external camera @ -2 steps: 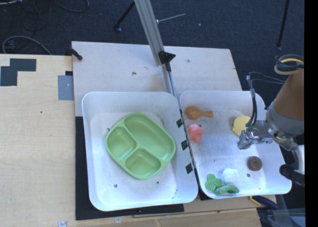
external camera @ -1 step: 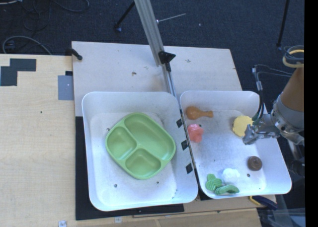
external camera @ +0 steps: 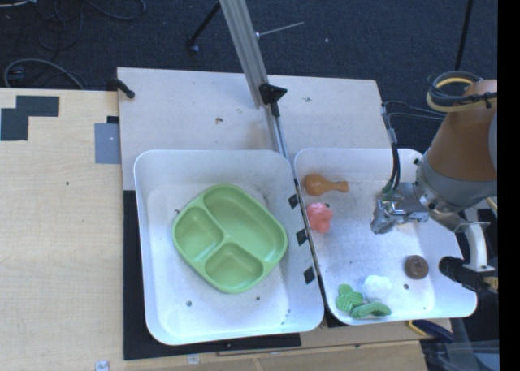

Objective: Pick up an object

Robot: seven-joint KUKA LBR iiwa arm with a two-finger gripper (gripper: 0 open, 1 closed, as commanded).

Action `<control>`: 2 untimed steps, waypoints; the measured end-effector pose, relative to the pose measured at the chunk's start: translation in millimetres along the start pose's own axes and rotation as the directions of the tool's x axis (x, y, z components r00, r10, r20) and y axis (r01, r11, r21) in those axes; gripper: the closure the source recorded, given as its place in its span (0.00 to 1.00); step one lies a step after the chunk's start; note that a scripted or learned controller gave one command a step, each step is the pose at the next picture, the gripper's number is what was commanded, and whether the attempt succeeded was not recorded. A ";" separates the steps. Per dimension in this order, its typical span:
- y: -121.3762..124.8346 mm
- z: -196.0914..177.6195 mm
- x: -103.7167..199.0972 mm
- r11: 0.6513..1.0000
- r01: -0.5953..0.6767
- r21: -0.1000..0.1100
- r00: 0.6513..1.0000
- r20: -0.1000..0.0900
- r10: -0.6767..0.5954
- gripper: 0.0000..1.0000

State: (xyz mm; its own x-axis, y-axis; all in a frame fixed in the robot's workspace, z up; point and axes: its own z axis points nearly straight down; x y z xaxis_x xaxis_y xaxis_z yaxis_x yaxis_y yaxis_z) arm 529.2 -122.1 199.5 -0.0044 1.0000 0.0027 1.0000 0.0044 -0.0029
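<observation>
My gripper hangs over the middle of the right bin, its metal fingers pointing down at bare bin floor. An orange pear-shaped toy lies at the bin's upper left, with a pink toy just below it near the divider. A brown round piece sits at the lower right. A green toy and a white lump lie by the front rim. Nothing shows between the fingers.
A green divided plate lies in the left bin. A slanted metal rail crosses the bench behind the bins. The arm's orange band overhangs the right bin's right side.
</observation>
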 end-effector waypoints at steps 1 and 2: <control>9.3 -13.8 50.9 1.000 0.000 -0.002 1.000 0.002 0.000 1.00; 15.5 -6.1 100.8 1.000 -0.001 0.001 1.000 0.000 0.001 1.00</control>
State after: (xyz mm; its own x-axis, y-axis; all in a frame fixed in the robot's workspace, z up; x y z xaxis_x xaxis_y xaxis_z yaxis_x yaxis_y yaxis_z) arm 544.3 -21.3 205.8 -0.0036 1.0000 0.0026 1.0000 0.0036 -0.0043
